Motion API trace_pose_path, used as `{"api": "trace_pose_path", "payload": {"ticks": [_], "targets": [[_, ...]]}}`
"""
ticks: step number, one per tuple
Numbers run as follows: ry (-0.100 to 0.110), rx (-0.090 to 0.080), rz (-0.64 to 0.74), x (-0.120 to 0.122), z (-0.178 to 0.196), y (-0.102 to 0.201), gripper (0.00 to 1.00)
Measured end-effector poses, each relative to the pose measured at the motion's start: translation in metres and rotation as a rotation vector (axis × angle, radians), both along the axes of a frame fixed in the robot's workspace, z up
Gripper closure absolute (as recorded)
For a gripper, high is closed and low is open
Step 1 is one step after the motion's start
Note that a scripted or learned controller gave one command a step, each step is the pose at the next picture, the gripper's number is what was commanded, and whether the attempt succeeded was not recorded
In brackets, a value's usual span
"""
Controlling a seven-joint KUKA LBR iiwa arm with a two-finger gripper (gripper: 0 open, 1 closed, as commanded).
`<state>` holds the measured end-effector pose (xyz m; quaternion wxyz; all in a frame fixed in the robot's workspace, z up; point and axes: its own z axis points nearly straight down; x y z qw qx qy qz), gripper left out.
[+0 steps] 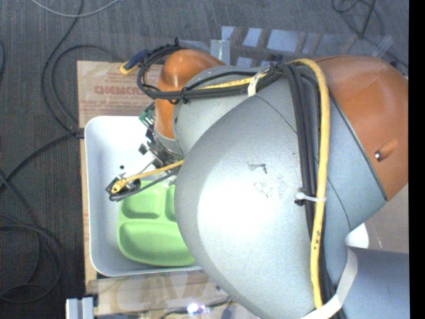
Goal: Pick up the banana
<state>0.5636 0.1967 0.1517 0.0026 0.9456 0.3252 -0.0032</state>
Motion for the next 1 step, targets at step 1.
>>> {"api": "trace_pose_path", "payload": {"ticks": [1], "targets": [[0.000, 0.000, -0.001, 0.0001, 0.0001, -0.0002, 0.00]]}}
